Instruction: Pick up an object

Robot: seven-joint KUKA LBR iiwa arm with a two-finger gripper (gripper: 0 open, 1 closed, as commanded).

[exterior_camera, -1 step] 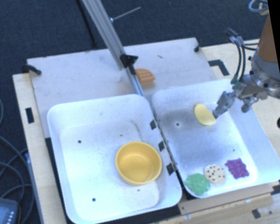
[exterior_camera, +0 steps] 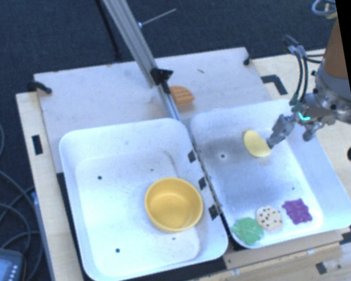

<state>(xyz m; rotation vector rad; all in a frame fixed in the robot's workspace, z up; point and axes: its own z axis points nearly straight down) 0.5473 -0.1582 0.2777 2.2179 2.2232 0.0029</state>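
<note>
Below, a pale desk on dark carpet carries two white bins.
Right of centre, the tool grips a smooth yellow oval piece over the right bin.

Two white bins (side by side), one yellow bowl, four small objects.

A: Lighting's pretty harsh, the white bins are blown out with a bluish glare.
B: Yeah, and the dark floor swallows detail. Whole frame's soft and low-res, with only faint shadows under the bins.
</note>
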